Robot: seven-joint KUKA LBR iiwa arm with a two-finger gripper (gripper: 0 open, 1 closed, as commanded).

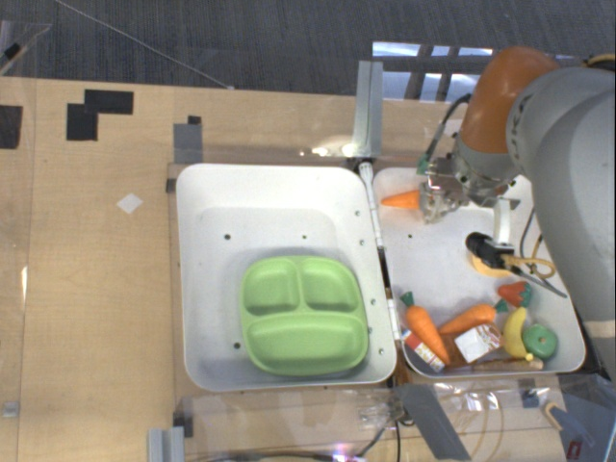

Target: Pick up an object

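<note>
Carrot (400, 199) lies at the right bin's (433, 258) far edge, its thick end at the gripper (433, 203), whose finger state I cannot tell.

Bench top (87, 287): light wood-look surface, w/ a clear glossy sheet over it; sheet edge visible as a thin line near the left side. Black block-shaped marks (96, 112) on bench at upper left, another at the far left edge. Small pale diamond mark (129, 202) left of centre. Grey metal brackets (189, 142) and an upright grey post (369, 114) fixed to bench. Floor (241, 22) behind bench: dark grey carpet, fine ribbed texture. Lighting even; small glare spots on the sheet near the post.
</note>
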